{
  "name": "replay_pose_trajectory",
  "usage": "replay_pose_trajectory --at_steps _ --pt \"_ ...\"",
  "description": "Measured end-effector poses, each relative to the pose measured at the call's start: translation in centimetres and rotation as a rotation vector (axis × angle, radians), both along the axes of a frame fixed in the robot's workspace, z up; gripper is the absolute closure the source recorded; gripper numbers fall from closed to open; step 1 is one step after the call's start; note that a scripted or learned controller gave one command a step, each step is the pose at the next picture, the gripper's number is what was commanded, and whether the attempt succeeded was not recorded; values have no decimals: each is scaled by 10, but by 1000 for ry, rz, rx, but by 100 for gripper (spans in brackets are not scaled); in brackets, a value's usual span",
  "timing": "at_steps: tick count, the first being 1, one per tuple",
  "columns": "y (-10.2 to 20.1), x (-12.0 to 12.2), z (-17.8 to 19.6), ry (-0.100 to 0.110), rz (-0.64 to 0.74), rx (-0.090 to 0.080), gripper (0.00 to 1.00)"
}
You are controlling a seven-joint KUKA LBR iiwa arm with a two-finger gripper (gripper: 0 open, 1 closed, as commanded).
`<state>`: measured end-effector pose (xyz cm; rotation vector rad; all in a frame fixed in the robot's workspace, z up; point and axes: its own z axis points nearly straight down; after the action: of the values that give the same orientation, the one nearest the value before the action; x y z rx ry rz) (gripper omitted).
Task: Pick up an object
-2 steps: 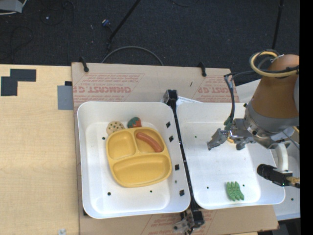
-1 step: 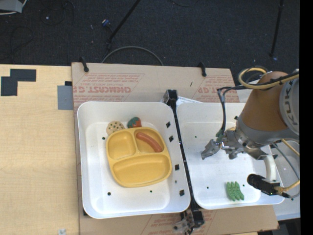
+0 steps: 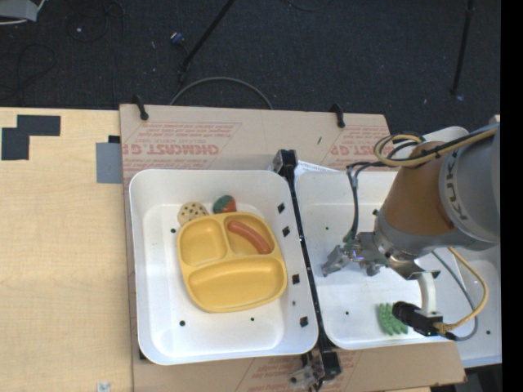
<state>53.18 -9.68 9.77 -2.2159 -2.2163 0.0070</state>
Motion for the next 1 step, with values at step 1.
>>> replay_pose_trajectory --at_steps 1 --pt "0 -1 -11 -4 -2 -1 0"
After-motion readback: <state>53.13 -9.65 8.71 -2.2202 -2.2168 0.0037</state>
